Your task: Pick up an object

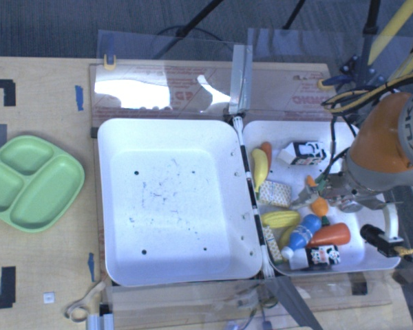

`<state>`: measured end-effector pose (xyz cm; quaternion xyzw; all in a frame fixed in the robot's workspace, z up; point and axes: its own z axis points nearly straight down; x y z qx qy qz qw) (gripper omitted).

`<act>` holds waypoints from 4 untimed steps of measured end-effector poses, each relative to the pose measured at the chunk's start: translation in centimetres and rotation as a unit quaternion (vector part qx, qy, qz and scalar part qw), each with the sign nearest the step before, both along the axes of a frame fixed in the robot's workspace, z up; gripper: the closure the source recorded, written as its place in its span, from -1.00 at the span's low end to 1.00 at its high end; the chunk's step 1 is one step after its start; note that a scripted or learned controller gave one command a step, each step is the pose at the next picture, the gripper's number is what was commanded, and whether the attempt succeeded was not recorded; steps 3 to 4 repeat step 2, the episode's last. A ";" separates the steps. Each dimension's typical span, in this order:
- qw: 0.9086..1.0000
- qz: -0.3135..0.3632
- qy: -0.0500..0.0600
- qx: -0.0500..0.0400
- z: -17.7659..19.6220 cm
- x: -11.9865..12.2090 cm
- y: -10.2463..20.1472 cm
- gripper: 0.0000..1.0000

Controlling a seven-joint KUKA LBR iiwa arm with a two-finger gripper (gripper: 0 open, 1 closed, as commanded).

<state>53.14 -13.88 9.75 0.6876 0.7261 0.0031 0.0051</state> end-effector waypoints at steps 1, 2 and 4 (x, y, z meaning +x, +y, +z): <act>1.000 -0.001 -0.001 0.000 1.0 0.1 0.0 1.00; 0.994 -0.106 0.006 0.002 12.3 -0.9 6.7 1.00; 0.994 -0.106 0.006 0.002 12.3 -0.9 6.7 1.00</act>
